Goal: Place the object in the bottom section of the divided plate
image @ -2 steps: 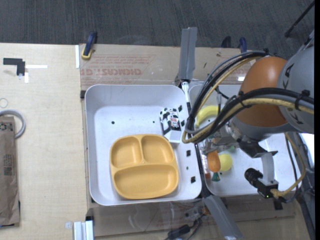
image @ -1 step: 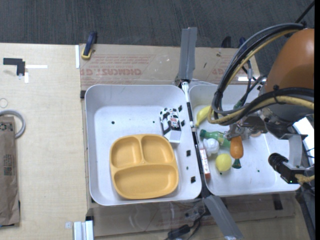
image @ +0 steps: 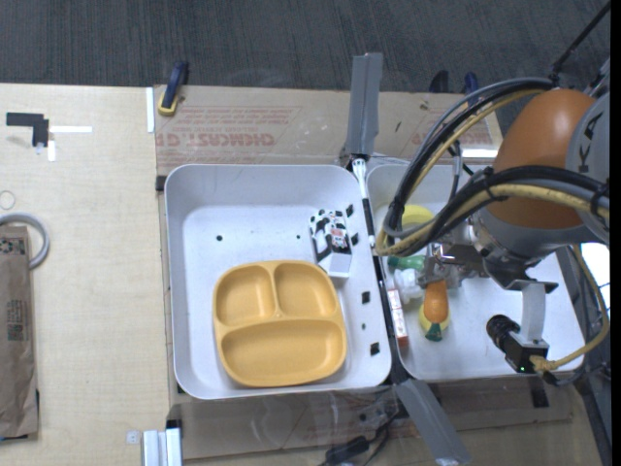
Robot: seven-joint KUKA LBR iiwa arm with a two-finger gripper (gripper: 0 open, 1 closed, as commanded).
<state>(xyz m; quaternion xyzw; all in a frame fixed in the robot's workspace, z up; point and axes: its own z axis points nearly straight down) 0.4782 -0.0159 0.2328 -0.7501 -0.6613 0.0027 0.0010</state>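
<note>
Yellow plate (image: 279, 323) sits nearest me in the left bin (image: 184, 260), its wide bottom section bare. Just beyond its upper right rim lies a black-and-white cow toy (image: 332, 236). In the right bin (image: 466, 352) I see a carrot (image: 436, 309) under the tool (image: 448, 265); whether the tool is open or closed I cannot tell.

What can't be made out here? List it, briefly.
- Gripper: in the camera view, cables and the wrist cover it, so its finger state is unreadable.
- Green and white items in the right bin: partly under the cables, too small to identify.
- Yellow object: mostly hidden behind the cables.
- Black-and-white object beside the divided plate: too small to identify.
</note>
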